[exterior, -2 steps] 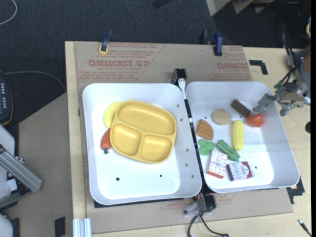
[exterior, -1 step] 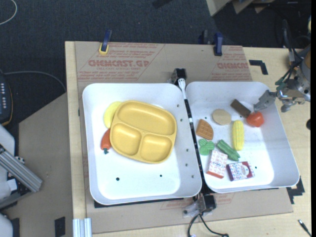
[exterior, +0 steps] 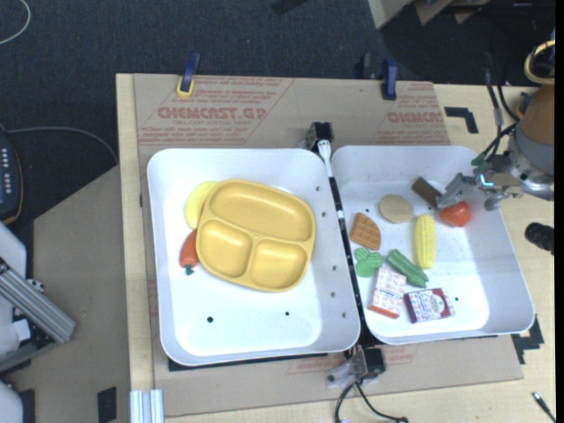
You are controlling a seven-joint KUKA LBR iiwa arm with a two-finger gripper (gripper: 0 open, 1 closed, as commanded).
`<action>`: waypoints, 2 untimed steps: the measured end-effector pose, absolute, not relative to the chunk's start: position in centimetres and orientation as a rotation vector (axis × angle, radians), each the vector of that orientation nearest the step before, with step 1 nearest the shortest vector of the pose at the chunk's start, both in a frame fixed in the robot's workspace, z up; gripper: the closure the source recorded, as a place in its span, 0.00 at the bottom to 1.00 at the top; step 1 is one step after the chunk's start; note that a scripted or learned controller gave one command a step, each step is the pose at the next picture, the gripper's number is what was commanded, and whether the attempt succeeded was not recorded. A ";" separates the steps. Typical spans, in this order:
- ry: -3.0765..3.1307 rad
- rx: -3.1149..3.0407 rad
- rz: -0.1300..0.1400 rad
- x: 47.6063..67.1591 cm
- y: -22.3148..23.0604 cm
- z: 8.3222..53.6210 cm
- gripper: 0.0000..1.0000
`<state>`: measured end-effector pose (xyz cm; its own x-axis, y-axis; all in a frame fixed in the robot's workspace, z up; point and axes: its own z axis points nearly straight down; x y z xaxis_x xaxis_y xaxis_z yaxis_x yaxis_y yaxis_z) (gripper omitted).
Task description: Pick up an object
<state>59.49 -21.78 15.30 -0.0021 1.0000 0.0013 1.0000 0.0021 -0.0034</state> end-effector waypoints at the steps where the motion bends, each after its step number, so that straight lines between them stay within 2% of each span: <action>1: -2.220 -2.213 -0.002 60.5 -21.7 9.8 0.00; 2: -2.222 -2.213 -0.007 60.7 -21.4 8.5 0.00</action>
<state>60.66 -21.35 8.52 -0.0040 1.0000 0.0069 1.0000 0.0040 -0.0010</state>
